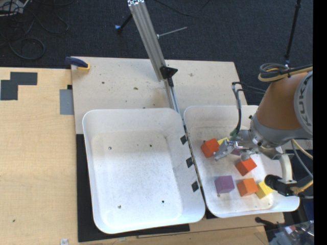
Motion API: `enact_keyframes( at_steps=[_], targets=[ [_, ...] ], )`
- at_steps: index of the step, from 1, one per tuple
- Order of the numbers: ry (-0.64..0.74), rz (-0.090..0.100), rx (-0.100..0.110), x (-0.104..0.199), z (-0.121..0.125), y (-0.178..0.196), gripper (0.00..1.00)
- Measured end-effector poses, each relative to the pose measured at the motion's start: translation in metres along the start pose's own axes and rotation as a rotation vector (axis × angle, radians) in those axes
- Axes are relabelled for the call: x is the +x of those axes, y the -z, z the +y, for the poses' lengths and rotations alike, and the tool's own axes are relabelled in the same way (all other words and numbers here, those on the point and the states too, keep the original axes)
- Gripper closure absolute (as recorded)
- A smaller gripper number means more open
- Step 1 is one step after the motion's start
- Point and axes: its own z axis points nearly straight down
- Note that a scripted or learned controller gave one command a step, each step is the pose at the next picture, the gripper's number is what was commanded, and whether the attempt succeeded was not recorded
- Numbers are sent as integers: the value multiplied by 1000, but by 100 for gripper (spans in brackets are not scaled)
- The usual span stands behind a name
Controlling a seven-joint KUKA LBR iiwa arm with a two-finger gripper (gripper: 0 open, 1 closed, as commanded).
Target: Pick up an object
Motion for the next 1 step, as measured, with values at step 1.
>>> enact_keyframes(
  at_steps=[1],
  targets=[
    [-1,1,0,9,-8,-52,0]
  ],
)
